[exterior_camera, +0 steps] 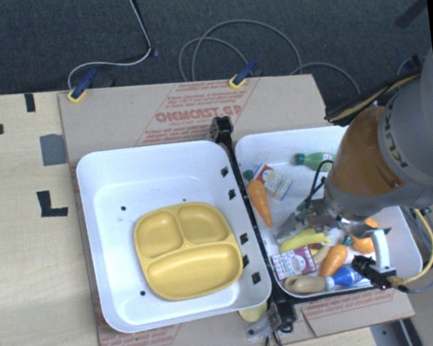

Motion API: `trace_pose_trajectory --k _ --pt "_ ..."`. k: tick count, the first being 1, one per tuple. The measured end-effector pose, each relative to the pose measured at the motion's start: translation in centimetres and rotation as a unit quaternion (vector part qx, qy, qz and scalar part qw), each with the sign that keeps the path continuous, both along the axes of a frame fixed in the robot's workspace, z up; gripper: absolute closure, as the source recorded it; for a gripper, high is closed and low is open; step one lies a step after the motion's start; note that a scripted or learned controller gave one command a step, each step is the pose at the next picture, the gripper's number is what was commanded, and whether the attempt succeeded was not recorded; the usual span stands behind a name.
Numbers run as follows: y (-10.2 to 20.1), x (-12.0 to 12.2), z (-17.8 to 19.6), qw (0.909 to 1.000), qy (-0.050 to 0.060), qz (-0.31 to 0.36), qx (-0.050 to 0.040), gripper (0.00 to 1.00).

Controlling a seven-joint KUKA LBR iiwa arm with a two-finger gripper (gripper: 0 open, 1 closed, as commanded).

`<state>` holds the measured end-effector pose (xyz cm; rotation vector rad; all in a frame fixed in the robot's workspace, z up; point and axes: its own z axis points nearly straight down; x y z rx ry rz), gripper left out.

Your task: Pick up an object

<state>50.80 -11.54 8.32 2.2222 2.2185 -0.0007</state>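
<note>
You're at the reach-in step: the gripper (341, 231) sits low in the right bin (318, 136), over the toy pile. I can't tell its finger state. A banana (303, 239) lies just left of it, and an orange carrot-like piece (333, 257) just below. Next you need a clean close on one item. The crowded pile hampers that. The yellow tray (187, 250) in the left bin (102, 198) lies well apart.

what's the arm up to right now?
The arm is down in the right bin, its gripper low over a pile of toy food: a banana, a carrot and a small carton. No grasp is visible yet. The left bin holds a yellow divided plate.
</note>
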Motion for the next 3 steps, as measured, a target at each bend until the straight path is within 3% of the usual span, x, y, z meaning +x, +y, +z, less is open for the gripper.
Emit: trace_pose_trajectory --k 1,2,3 --pt "1.1 -2.1 0.4 1.0 -0.006 0.001 -0.0016 0.0" --pt "1.1 -2.1 1.4 1.0 -0.005 0.001 -0.0012 1.0" --pt "0.8 -2.2 12.3 1.0 -0.004 0.001 -0.0002 1.0"
